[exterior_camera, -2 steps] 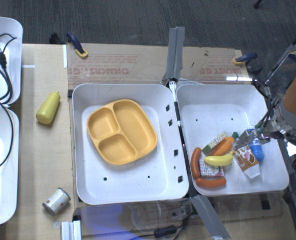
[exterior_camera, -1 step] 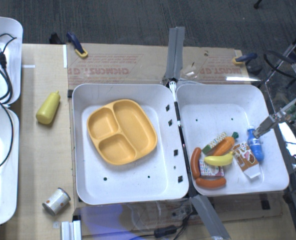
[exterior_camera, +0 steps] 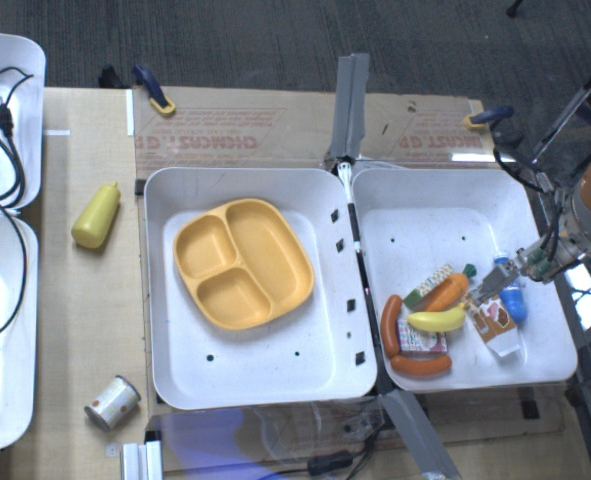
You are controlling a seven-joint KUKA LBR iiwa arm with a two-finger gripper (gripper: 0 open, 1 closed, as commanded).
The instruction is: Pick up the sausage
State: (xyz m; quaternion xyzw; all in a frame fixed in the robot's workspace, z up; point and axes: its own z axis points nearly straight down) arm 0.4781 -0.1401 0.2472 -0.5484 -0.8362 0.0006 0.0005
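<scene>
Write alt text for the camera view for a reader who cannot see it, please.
The gripper hovers over the right bin, beside a pile of toy food: two sausages, a banana and a carrot. The left bin holds a yellow divided plate.

**Plastic sheen, matt board**

The reddish-brown sausage looks smooth, glossy plastic, as does the yellow toy banana. The yellow three-part tray is smooth matt plastic. The brown cardboard sheet looks dull, papery.
</scene>
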